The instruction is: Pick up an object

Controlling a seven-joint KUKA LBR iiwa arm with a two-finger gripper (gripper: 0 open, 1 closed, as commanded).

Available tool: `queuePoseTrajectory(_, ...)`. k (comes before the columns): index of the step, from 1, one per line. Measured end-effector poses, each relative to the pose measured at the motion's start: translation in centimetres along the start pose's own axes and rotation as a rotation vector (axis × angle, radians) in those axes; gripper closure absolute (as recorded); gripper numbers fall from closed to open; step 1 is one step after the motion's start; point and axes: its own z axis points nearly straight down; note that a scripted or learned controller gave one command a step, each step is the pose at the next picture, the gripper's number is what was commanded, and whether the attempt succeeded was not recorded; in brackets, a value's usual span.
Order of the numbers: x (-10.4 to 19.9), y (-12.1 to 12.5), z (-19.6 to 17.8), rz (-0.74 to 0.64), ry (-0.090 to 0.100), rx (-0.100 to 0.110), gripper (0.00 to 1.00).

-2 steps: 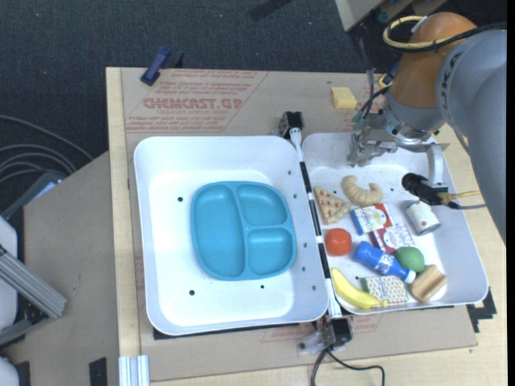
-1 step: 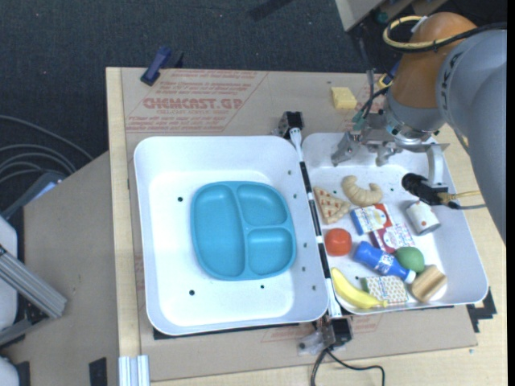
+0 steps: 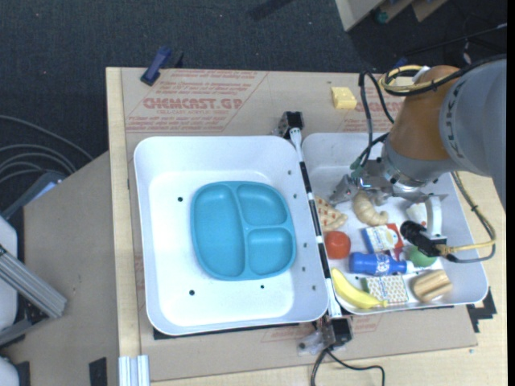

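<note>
1. Landmark: red ball (image 3: 338,243), close to the left wall of the right bin (image 3: 326,155).
2. Up and right of the red ball: gripper (image 3: 356,185), low over the bin, at the end of the grey arm (image 3: 483,111) with its orange band. Open or closed: cannot tell (the metal parts under the wrist blur together).
3. Up-right of the red ball, just below the gripper: tan curled pastry (image 3: 369,208), on the bin floor. Touching the gripper or apart from it: cannot tell. Not visibly gripped.
4. Straight above the red ball, just beside it: waffle-patterned wedge (image 3: 328,213), against the bin's left wall.
5. Just right of the red ball: small carton (image 3: 381,237) in white, blue and red, print too small to read.
6. Down-right of the red ball: blue can (image 3: 366,263); further down, banana (image 3: 354,293) and checkered packet (image 3: 391,289), side by side.
7. Well right of the red ball: green piece (image 3: 421,256), partly hidden by robot hardware, and brown loaf (image 3: 430,284) below it.
8. Well left of the red ball: left bin (image 3: 161,240) with blue divided plate (image 3: 241,230).
</note>
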Motion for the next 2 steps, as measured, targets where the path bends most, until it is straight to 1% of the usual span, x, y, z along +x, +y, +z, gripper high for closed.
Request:
queuePoseTrajectory(1, 0.0, 0.0, -0.9, 0.001, 0.001, 0.002, 1.00)
queuePoseTrajectory(2, 6.0, -4.4, -9.9, -0.003, 0.003, 0.005, 1.00)
